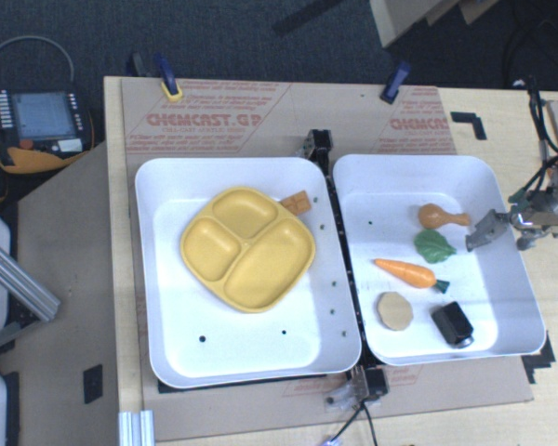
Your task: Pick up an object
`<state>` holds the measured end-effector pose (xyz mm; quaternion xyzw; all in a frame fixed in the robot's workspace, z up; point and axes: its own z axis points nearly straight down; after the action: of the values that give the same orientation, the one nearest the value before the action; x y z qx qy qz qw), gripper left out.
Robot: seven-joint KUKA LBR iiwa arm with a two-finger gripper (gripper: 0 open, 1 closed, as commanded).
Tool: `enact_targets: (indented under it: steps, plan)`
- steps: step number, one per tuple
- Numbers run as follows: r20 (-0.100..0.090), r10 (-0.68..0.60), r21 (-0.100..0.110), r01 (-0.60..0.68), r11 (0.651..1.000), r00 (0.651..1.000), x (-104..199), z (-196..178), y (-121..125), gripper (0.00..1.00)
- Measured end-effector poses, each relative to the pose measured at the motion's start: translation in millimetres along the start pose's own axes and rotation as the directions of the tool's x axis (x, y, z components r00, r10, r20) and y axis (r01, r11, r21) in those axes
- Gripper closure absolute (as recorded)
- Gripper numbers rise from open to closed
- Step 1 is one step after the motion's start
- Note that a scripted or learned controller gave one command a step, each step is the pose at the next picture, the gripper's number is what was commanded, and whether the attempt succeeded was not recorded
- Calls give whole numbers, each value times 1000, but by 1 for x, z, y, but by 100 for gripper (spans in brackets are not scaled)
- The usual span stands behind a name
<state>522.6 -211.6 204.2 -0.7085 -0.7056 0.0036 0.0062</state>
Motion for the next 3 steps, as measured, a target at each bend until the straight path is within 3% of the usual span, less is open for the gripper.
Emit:
enact_targets:
  steps: [1, 3]
  plan:
    - [4, -4, -13, 4, 1000, 1000, 1, -7, 3, 0]
    - [1, -4, -11, 4, 1000, 1000, -9, 103, 3, 0]
